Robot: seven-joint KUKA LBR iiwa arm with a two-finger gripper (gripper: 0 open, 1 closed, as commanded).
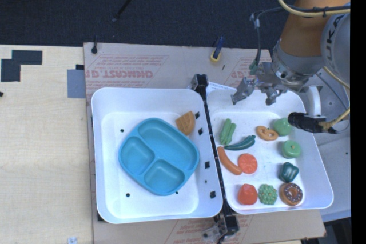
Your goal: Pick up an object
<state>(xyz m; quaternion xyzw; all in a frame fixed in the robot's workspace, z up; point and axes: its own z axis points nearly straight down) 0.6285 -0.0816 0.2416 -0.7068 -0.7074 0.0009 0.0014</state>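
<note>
My gripper (254, 96) hangs over the far edge of the right bin (320, 180), open, with nothing between its fingers. Below it in that bin lie several toy foods: a light green pod (227, 131), a dark green chili (241, 143), an orange pretzel (266, 133), a green piece (282, 126), a round green fruit (291, 149), an orange carrot (229, 161), a red tomato (247, 163), a dark bell pepper (289, 171), a red fruit (247, 194), broccoli (267, 194) and a donut (291, 194).
The left bin (106, 180) holds a blue divided plate (158, 155) and a tan bread piece (186, 122) at its far right. A black divider (207, 140) runs between the bins. A black cylinder (306, 122) juts in beside the right bin's far corner.
</note>
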